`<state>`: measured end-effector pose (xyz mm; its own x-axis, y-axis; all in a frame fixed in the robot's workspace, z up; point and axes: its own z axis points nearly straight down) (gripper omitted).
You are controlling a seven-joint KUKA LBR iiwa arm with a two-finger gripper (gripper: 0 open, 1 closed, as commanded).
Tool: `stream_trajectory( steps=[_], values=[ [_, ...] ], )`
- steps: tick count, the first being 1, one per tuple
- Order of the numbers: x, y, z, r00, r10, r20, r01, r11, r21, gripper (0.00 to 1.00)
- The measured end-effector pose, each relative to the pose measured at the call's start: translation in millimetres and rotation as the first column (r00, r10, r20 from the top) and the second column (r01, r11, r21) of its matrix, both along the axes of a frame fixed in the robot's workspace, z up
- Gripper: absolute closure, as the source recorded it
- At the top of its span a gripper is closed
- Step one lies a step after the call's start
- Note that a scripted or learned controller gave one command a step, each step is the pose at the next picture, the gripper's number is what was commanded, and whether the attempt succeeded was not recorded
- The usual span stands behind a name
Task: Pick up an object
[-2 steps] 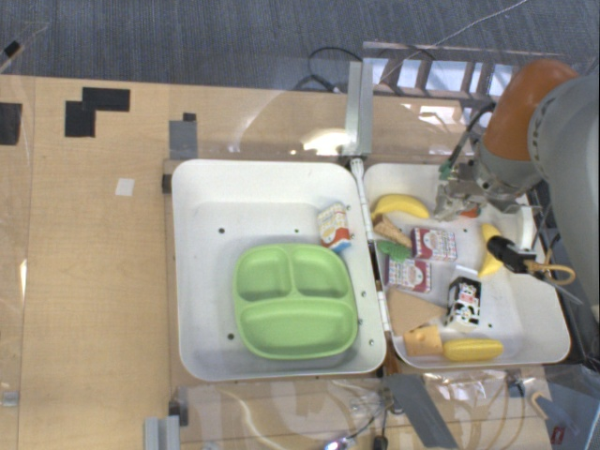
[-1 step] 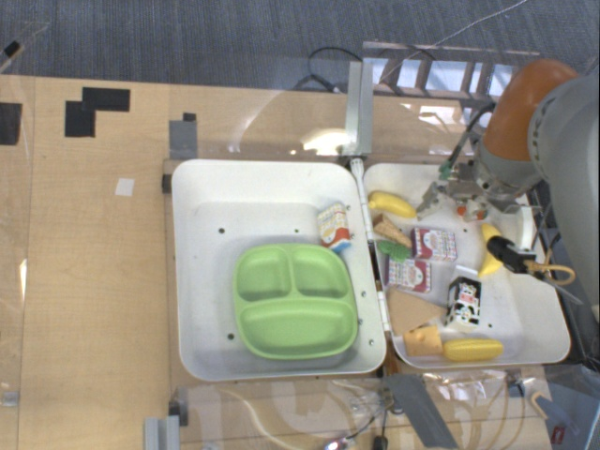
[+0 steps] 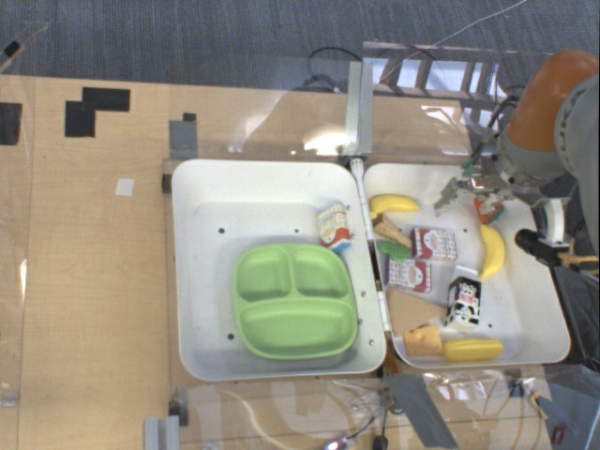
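wooden counter under both bins | black square markers far left on it | grey carpet floor beyond far edge | metal frame behind right bin

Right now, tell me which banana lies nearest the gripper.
The banana along the right bin's right side, just below the gripper; the others lie at the top left and bottom.

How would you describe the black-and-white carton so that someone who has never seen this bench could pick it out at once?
Start at the right bin, the one crowded with toy food. Look toward its near right part, just above the banana lying along the bottom edge. There stands the small cow-patterned carton, black patches on white, unlike the two red-and-white cartons to its left.
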<state>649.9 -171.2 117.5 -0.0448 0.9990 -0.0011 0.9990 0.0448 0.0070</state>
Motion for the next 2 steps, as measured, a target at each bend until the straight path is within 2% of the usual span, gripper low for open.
stream_trajectory(
  steps=[1,2],
  values=[
    [-50.9,-24.9,-28.0,0.993,0.115,0.006,-0.115,0.993,-0.003,0.0],
    [-94.3,-1.6,-26.5,0.969,0.247,0.009,-0.247,0.969,-0.008,0.0]
  ],
)
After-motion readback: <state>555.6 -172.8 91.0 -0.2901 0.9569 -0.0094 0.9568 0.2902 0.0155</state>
